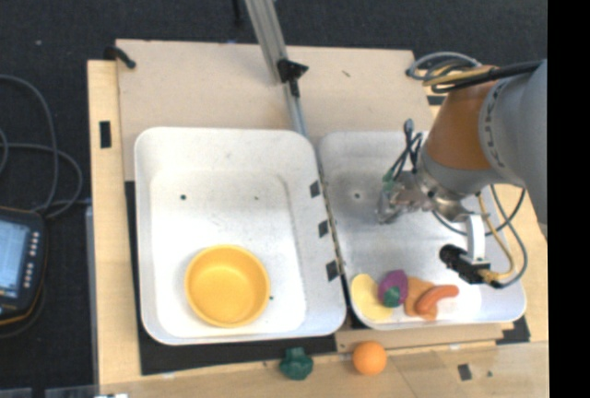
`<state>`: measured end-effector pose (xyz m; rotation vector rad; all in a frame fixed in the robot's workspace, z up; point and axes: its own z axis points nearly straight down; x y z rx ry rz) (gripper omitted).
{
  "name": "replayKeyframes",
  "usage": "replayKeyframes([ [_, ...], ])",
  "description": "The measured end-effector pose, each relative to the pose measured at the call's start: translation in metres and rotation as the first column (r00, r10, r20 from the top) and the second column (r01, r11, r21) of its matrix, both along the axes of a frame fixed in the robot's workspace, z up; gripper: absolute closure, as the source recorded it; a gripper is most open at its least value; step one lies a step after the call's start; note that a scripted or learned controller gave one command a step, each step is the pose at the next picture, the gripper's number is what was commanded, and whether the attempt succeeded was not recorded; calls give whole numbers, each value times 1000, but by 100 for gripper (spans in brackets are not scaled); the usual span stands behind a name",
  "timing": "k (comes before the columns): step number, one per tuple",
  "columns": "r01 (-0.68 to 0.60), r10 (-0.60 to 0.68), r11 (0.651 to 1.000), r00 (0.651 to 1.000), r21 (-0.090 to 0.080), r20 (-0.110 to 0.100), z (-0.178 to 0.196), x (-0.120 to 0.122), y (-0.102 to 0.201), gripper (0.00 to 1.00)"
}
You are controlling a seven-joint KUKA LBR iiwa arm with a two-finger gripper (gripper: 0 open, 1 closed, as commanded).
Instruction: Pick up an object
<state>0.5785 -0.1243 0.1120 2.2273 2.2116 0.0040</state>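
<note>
Camera view put your gripper right of center in the frame, low over the floor of the right-hand bin, with the grey arm and its orange band reaching in from the right edge. You could not tell from this angle how the gripper was set, and nothing could be seen held by it. Below it, along the bin's lower wall, the objects were bunched together: a pale yellow piece at the left, a purple piece with a small green piece touching it, and an orange carrot-like piece just to their right. All of these lay apart from the gripper. Farther left, the left-hand bin carried a yellow bowl in its lower part. Outside the bins, on the worktop at the lower edge of the frame, an orange ball sat near a dark green object.
</note>
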Motion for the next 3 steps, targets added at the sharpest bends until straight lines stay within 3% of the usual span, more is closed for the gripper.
replayKeyframes([
  [2,-9,9,1000,1000,-2,1,113,11,-4,100],
  [3,-13,13,1000,1000,0,-2,107,26,41,100],
])
